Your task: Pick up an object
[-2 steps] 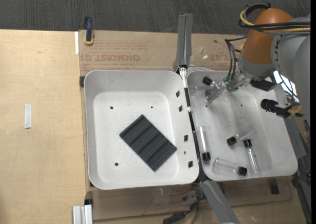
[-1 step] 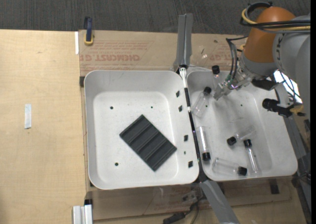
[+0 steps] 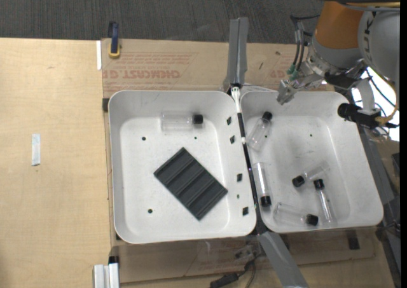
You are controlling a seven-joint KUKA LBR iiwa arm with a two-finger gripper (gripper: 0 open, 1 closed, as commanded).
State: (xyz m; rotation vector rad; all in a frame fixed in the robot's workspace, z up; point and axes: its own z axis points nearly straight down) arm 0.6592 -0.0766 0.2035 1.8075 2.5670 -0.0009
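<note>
Clear vials with black caps [image 3: 322, 199] lie scattered in the right bin [image 3: 356, 153], nearest the camera. Beyond them, over the bin's far rim, the gripper [image 3: 286, 93] hangs from the bent arm [image 3: 346, 13], tilted leftward; its state I cannot tell.

arm [image 3: 356, 7]: cut off top and right | gripper [image 3: 286, 94]: too small to read
</note>
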